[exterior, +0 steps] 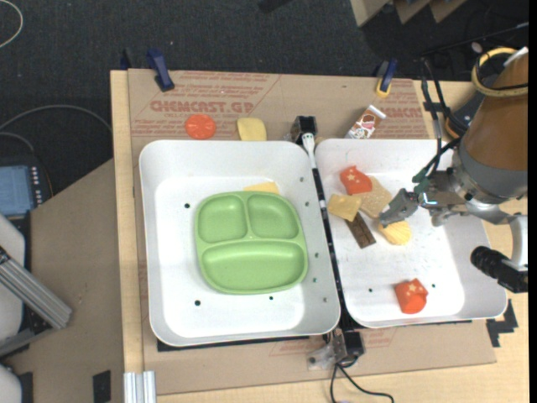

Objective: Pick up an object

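My gripper (pixel 401 211) hangs low over the right bin (pixel 457 284), its grey fingers reaching left toward a cluster of toy foods. Just under its tip lies a yellow piece (pixel 398 234). Left of it are a tan cracker-like piece (pixel 374 197), a yellow wedge (pixel 343 206), a dark brown strip (pixel 362 231) and a red piece (pixel 355 180). Another red-orange toy (pixel 410 295) sits near the bin's front. Nothing shows between the fingers.
The left bin (pixel 168 217) holds a green divided plate (pixel 250 242) with a yellow piece (pixel 263 188) behind it. On the cardboard behind the bins lie an orange disc (pixel 200 126), a yellow block (pixel 251 129) and a small wrapper (pixel 365 123).
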Controlling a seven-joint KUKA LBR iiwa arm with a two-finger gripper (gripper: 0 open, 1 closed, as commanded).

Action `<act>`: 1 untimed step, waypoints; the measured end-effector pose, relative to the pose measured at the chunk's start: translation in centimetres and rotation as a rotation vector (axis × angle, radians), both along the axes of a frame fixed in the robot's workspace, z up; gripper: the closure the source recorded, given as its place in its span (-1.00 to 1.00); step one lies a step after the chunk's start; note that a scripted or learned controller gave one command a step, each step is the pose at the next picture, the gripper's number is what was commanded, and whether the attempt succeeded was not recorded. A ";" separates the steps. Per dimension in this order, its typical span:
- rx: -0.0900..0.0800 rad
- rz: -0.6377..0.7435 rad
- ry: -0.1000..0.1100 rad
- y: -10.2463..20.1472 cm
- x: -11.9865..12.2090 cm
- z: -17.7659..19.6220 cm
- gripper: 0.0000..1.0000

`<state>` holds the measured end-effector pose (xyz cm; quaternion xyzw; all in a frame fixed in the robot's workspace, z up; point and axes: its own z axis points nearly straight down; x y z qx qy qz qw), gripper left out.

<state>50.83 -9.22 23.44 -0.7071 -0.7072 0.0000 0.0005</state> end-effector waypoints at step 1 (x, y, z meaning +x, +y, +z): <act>0.000 -0.002 0.006 -3.3 4.4 -11.7 -1.00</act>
